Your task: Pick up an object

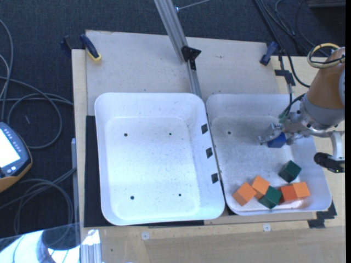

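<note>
The gripper [276, 137] sat low over the middle of the right bin [236, 111], with a blue block [277, 141] apparently between its fingers, though the grasp was too small to confirm. Orange blocks [252, 189] and green blocks [289, 171] lay clustered toward the bin's near right corner, likely left for later picks. The left bin [109, 106] adjoined.

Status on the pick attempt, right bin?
Gripper low over the right bin, a blue object at its tip; grasp unconfirmed. Orange and green blocks clustered at the near edge, apart from it. Nothing blocking.
</note>
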You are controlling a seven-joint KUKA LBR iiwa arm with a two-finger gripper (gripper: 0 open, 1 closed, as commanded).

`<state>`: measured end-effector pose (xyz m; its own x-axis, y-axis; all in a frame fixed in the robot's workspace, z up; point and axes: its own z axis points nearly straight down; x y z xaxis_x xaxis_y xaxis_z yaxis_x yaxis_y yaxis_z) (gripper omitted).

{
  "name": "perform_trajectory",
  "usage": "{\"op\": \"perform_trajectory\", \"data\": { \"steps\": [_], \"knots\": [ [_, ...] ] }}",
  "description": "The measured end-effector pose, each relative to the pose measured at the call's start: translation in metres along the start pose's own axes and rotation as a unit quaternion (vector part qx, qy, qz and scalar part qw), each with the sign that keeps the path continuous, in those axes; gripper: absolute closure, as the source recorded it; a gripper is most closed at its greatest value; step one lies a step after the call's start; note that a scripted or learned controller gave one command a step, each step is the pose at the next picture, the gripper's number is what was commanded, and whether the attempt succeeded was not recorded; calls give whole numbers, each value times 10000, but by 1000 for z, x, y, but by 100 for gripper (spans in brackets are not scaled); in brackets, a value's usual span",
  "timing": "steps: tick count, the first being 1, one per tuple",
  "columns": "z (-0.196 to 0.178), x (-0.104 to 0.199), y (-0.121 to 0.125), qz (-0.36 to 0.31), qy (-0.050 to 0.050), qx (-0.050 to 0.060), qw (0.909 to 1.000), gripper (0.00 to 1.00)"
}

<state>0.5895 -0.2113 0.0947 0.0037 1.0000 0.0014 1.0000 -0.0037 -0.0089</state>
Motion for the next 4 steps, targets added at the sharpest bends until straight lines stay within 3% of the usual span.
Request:
{"op": "perform_trajectory", "data": {
  "steps": [1, 4],
  "knots": [
    [-16, 3, 4, -22, -4, -52, 10000, 100],
    [-47, 4, 5, -28, 1, -78, 10000, 100]
  ]
}}
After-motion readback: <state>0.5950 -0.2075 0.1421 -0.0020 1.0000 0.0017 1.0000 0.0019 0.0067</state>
